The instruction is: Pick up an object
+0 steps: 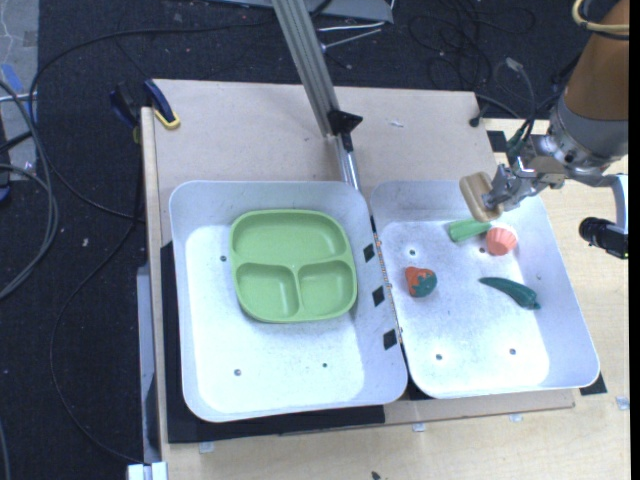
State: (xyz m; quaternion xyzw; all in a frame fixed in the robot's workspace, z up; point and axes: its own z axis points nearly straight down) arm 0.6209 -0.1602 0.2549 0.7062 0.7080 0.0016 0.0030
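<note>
Hovering at the right bin's [560, 298] far edge, the tool [505, 190] touches a tan block [479, 198]; whether it grips, I cannot tell. It looks light and stiff, best pinched across its flat sides.

Grey arm [585, 133] w/ orange band

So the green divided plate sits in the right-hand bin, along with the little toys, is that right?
Not quite. The camera view shows the green divided plate in the left bin, by itself. The little toys, such as the dark green pepper, lie in the right bin.
</note>
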